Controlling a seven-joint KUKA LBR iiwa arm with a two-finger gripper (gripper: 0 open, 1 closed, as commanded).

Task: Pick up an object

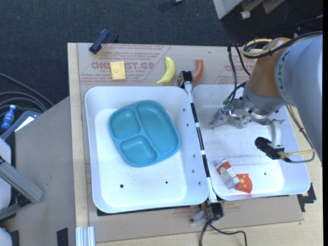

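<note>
Two shallow white plastic bins sit side by side on the bench, and the black hinged divider (197, 137) between them serves as the landmark. Nearest the camera, just right of the divider's near end, a small orange and white packet (233, 177) lies flat on the floor of the right bin (292, 186), well apart from the arm. Left of the divider, a turquoise three-compartment plastic tray (144, 132) rests in the middle of the left bin (97, 137). Farther back, right of the divider, the grey arm's two-finger gripper (221, 118) hangs low over the right bin's far part; I cannot tell how it is set, and nothing is seen in it. Beyond the divider's far end, a yellow toy banana (167, 71) and an orange sausage-shaped toy (198, 70) lie on the brown cardboard sheet (133, 60).
</note>
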